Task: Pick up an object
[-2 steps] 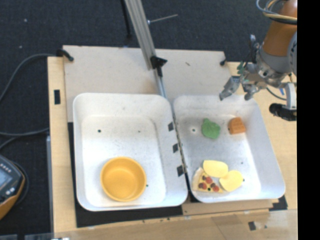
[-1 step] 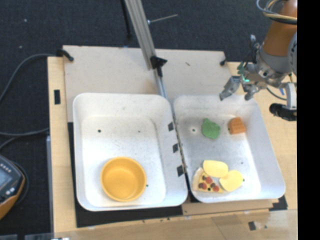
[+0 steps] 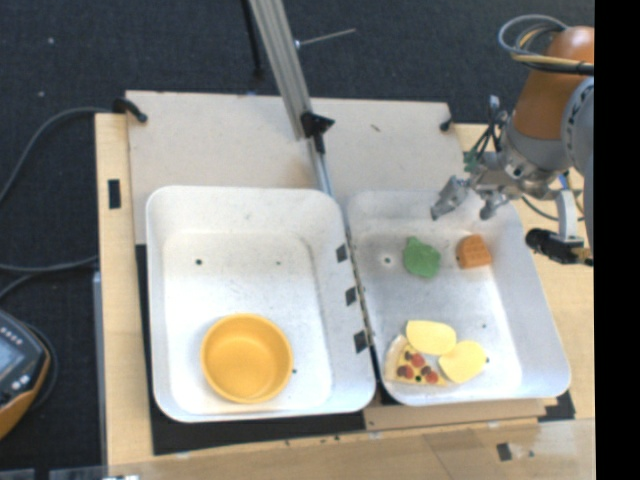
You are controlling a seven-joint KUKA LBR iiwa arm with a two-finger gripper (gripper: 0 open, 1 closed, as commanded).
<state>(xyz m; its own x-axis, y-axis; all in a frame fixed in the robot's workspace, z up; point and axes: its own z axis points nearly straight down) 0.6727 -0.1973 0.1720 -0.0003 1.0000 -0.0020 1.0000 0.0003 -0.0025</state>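
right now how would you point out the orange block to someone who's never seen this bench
Look in the right-hand white bin, at its far end. The orange block lies near the right wall, beside a green lump. It is the one boxy orange piece there.

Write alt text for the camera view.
A grey arm's open claw hovers over the right bin, which holds a green lump, an orange block and yellow toy food. The left bin holds a yellow bowl.

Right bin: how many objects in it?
5: green piece mid-bin, orange block beside it, two yellow pieces and pizza slice at the near edge.
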